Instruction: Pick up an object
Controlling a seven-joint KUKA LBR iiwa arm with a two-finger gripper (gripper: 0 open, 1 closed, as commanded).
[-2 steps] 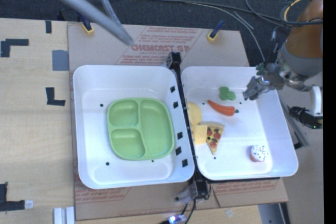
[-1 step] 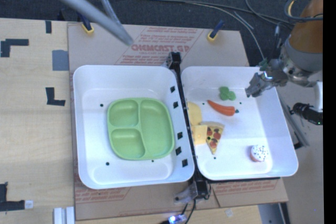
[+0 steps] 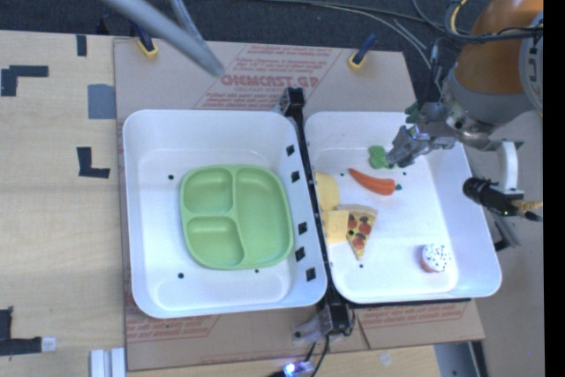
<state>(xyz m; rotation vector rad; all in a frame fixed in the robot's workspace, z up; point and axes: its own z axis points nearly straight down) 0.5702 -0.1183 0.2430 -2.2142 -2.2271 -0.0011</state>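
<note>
We looked down on a bench where two shallow white bins sat side by side on a sheet of printed cardboard (image 3: 265, 75). In the left bin (image 3: 150, 137) we saw a green divided plate (image 3: 237, 217) with three compartments, lying flat a little near of the bin's middle and apart from its walls. A black divider (image 3: 303, 181) ran between the two bins. In the right bin (image 3: 459, 278), just beside that divider, lay a pale yellow piece of toy food (image 3: 327, 191), and touching its near edge was a toy pizza slice (image 3: 353, 228), its point turned toward the near side. Farther right and a little farther back lay an orange-red toy chili pepper (image 3: 374, 182), slanting down to the right, apart from the pizza slice. A small green object (image 3: 380, 158) sat just beyond the pepper's far end. The gripper (image 3: 402, 147) was low at the far part of the right bin, its tip right beside that green object; we could not tell whether its jaws were open or closed, nor whether they touched the green piece. Near the bin's near right corner sat a small white and pink round toy with dots (image 3: 434, 258), well apart from the rest. The grey arm with its orange band (image 3: 499, 22) reached in from the right.
</note>
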